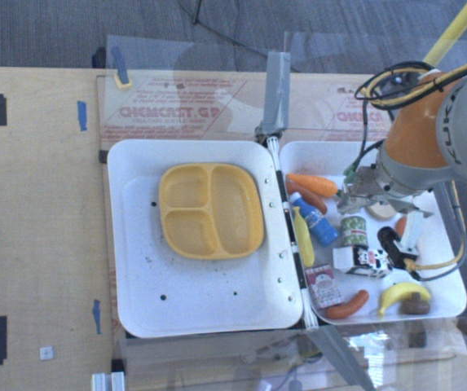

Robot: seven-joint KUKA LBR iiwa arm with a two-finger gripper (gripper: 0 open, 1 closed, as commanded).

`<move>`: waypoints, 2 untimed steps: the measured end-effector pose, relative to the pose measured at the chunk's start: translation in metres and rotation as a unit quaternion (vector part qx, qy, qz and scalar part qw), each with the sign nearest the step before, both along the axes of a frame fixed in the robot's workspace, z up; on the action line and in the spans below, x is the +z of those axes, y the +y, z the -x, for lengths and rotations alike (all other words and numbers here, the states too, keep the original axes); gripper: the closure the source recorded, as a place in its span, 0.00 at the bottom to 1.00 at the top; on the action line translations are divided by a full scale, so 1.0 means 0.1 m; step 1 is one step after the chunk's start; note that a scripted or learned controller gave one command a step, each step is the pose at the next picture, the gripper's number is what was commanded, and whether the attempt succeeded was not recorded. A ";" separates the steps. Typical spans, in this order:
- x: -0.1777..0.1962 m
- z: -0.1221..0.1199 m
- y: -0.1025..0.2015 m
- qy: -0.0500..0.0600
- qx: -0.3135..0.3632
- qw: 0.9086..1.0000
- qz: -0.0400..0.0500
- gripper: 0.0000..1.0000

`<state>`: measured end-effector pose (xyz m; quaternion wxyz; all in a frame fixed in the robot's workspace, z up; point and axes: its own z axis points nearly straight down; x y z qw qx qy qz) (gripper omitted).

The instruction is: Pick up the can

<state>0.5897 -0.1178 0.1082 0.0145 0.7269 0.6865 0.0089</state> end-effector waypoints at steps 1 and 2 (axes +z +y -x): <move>-0.20 0.07 -0.54 0.013 -0.047 0.999 -0.005 1.00; -0.21 0.08 -0.54 0.013 -0.047 0.999 -0.005 0.00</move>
